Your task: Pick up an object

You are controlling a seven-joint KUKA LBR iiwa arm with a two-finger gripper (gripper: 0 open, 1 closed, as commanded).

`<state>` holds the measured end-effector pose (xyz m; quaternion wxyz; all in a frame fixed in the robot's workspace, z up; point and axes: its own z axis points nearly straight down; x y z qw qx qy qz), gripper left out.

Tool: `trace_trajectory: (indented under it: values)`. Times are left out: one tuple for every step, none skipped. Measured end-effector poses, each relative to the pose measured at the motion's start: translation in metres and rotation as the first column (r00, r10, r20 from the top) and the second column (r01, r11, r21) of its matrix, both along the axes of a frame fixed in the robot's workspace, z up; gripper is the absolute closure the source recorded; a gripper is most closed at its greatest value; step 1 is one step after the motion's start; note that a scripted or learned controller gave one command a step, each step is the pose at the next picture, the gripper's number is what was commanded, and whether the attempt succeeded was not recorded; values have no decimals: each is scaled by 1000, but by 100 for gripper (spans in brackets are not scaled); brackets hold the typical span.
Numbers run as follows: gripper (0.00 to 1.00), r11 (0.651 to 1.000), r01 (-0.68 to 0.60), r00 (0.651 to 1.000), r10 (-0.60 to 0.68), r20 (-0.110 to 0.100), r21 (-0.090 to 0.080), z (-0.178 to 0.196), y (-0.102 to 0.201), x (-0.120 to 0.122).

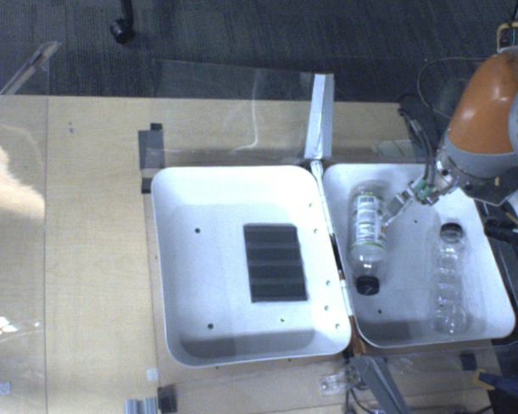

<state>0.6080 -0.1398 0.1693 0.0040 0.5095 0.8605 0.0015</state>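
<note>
A clear plastic bottle (367,228) with a green-and-white label lies lengthwise in the right bin (492,325), its black cap (366,285) pointing toward the front. A second clear bottle (447,284) lies along the bin's right side, with its dark cap toward the back. A black ribbed rectangular block (275,262) lies flat in the middle of the left bin (183,204). My gripper (401,204) reaches in from the upper right, low over the right bin, just right of the labelled bottle's upper part. The orange band (485,109) of the arm hangs above the bin's back right corner.
A metal divider post (318,115) stands behind the gap between the bins. Clear plastic sheeting covers the bench at the left. Cables and brackets sit by the front edge below the right bin.
</note>
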Motion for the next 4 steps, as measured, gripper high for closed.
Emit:
trace_trajectory:
  values:
    - [0, 1000, -7, 1000, 7, 7, -12, -44, 5, 11]
    - [0, 984, -178, 984, 178, 0, -1, 0, 11, 32]
    - [100, 984, -181, 983, 181, 8, -3, 13, 12, 34]
    - [0, 984, -181, 984, 181, 8, -3, 13, 12, 34]
